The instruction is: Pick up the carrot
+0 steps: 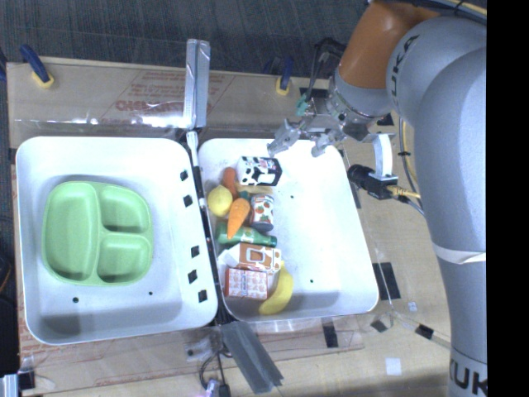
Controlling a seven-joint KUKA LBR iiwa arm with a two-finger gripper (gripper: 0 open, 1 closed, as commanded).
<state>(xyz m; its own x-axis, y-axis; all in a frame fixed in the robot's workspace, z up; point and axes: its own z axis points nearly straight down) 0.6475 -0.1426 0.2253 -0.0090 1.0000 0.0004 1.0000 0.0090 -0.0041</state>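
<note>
The carrot [238, 214] lies in the right bin [331, 230], close to that bin's left wall and about halfway along it, its thick orange end toward the far side and its green tip pointing toward the near edge of the worktop [99, 98]. A yellow lemon [219, 201] sits just beside it on the left, a small carton with a black and white cow pattern [259, 170] lies beyond it toward the far wall, and a red-labelled can [263, 212] touches it on the right. Nearer the near edge are a flat orange box [258, 257], a red and white packet [247, 284] and a banana [278, 294]. The end effector [302, 140] hangs over the far edge of the right bin, near its far right corner, with its two fingers spread apart and nothing between them. The carrot is well apart from it, toward the bin's left wall and nearer the near edge, with the cow carton between the two. The left bin [33, 222] holds a green divided plate [97, 231].
</note>
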